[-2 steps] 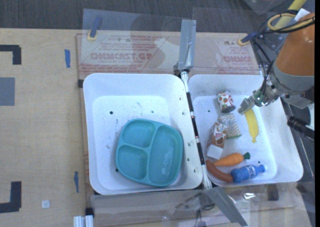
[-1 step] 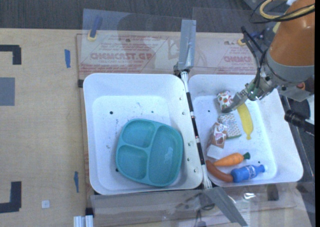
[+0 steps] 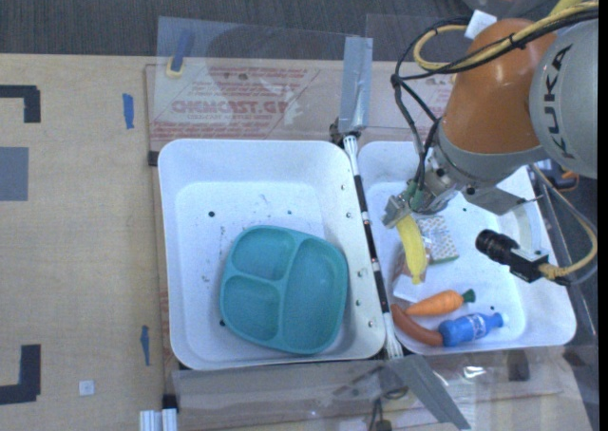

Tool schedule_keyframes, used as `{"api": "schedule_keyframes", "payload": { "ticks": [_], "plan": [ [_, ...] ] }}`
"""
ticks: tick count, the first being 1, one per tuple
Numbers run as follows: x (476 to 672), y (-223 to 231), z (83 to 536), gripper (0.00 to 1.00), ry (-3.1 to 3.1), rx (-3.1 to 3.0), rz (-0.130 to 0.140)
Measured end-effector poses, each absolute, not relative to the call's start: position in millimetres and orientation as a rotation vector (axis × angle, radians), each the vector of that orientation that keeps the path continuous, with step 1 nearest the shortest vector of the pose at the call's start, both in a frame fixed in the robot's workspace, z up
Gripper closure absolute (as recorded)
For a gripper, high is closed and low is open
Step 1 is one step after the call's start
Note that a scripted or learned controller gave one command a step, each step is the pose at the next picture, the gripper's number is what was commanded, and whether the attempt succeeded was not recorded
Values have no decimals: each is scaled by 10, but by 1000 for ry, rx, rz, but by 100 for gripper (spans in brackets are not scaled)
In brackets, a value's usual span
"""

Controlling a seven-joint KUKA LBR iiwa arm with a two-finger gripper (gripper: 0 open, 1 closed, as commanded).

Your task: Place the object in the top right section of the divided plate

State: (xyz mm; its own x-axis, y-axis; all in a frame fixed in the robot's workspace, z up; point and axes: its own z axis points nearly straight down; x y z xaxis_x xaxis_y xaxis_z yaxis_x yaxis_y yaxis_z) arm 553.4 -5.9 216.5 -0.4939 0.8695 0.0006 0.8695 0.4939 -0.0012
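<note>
A teal divided plate (image 3: 285, 289) with three sections lies in the left bin (image 3: 190, 182), towards its front right. A yellow banana (image 3: 412, 247) lies in the right bin (image 3: 380, 173), near its left wall, pointing front to back. My gripper (image 3: 406, 210) is low over the right bin, right at the banana's far end. The grey and orange arm (image 3: 494, 87) hides the back part of that bin.
In the right bin, an orange carrot (image 3: 436, 303), a blue bottle (image 3: 468, 327) and a brown sausage (image 3: 416, 325) lie near the front. A checkered packet (image 3: 440, 239) sits beside the banana. A black cylinder (image 3: 503, 251) juts from the arm on the right.
</note>
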Motion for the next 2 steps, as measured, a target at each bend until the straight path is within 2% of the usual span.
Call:
{"api": "schedule_keyframes", "payload": {
  "ticks": [1, 2],
  "plan": [
    [5916, 758, 2204, 100, -2737, -1550, -3],
    [6273, 1253, 2059, 100, -2781, -1470, -3]
  ]
}}
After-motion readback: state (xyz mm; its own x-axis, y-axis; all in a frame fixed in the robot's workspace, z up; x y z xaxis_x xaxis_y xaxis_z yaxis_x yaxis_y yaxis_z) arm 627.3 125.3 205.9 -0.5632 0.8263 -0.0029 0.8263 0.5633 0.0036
